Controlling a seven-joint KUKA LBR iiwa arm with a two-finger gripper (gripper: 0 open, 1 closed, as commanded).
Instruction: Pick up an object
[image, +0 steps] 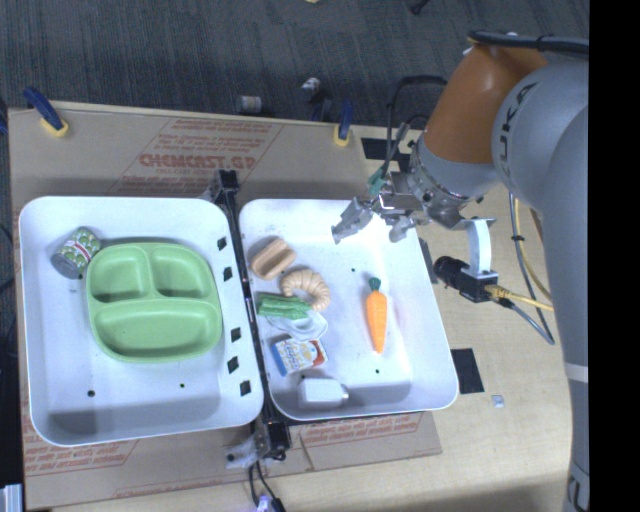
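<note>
Tool (372, 222): I see it above the right bin's (430, 330) far edge, fingers spread, nothing between them.
Carrot (376, 315): lying in the right bin, apart from the tool.
Left bin (40, 330): green tray (153, 300).

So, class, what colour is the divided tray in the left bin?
Light green, clearest in the camera view.

Dark carpet (200, 50) beyond cardboard-covered bench (180, 150)

Orange toy carrot (376, 316) lies upright in the right bin (425, 300), possibly green-topped
</note>
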